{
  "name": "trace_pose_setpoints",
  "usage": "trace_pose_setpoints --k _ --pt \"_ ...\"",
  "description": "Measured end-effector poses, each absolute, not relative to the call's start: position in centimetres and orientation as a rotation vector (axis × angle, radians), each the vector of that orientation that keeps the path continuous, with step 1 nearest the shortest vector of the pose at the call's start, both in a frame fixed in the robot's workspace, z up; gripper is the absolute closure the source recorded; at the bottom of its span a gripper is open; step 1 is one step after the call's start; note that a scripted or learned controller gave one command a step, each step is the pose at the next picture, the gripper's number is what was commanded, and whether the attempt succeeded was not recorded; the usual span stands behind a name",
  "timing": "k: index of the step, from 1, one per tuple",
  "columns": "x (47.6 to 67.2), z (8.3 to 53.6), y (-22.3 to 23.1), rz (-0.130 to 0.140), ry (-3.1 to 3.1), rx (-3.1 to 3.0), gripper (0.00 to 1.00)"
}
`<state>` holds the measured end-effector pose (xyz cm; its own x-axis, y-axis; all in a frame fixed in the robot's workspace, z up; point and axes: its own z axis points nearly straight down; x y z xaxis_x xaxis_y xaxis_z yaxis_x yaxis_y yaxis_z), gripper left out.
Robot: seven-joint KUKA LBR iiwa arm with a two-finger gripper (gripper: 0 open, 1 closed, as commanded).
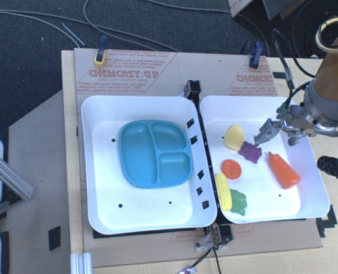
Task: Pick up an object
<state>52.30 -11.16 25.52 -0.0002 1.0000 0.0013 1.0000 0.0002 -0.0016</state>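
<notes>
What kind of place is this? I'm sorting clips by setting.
Likely a robotics lab bench: a robot arm reaches over two white bins, toy food such as a plastic carrot lies inside, and loose cables cross the carpet.

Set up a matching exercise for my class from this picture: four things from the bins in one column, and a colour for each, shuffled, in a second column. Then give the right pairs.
Column 1
1. divided plate
2. carrot-shaped toy
3. toy beside the gripper, lying at the middle of the right bin
4. corn cob toy

Column 2
A. purple
B. yellow
C. blue
D. orange

Pairs
1-C: the plate in the left bin is blue.
2-D: the carrot is orange.
3-A: the small toy is purple.
4-B: the corn cob is yellow.
</notes>
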Motion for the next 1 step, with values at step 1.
trace_pose_setpoints --k 1 --pt "52.14 21.31 -11.10 0.004 -2.216 -2.218 0.00"
